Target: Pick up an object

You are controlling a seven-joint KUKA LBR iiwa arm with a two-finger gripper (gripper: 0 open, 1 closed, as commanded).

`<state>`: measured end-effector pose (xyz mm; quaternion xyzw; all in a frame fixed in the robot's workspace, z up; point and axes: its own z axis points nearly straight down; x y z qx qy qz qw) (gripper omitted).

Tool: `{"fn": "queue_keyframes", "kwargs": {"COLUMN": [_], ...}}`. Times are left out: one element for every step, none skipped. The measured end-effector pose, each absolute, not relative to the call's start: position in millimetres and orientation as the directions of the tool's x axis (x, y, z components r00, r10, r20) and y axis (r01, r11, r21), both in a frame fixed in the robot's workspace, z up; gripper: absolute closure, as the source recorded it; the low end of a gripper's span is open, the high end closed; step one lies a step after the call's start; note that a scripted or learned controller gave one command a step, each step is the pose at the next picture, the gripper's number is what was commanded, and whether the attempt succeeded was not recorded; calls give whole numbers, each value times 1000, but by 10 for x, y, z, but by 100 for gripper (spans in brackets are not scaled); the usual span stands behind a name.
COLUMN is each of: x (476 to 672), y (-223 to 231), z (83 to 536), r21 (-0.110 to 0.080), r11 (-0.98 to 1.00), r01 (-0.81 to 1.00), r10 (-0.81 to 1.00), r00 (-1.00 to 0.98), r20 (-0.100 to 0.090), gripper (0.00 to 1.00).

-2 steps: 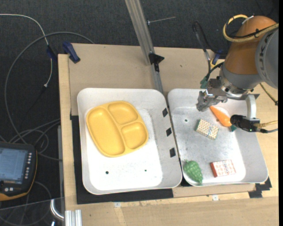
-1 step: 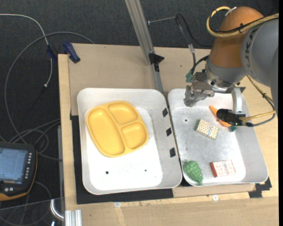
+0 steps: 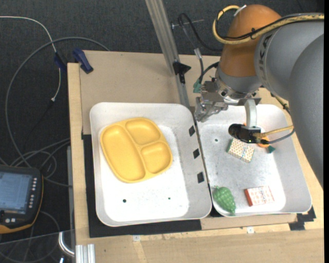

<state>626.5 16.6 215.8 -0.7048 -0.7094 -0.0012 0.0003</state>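
Arm (image 3: 277, 46) enters upper right, w/ pincer (image 3: 207, 109) over right bin (image 3: 288, 205) top-left corner; finger state can't be told. Left bin (image 3: 154, 200) holds yellow divided plate (image 3: 135, 149). Right bin: patterned block (image 3: 240, 150) center, red box (image 3: 258, 195) lower right, green object (image 3: 224, 199) bottom-left rim.

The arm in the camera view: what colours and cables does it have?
The thick rounded grey arm has a glossy orange band above the wrist. A yellow-and-black cable loops over that band. Below sits a metallic grey hand with small dark wires.
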Motion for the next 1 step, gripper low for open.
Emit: {"fn": "queue_keyframes", "kwargs": {"x": [6452], "y": [706], "z": [2259], "r21": [3], "r11": [7], "r01": [1000], "r10": [1000], "r00": [-7], "r20": [3], "gripper": [100]}}
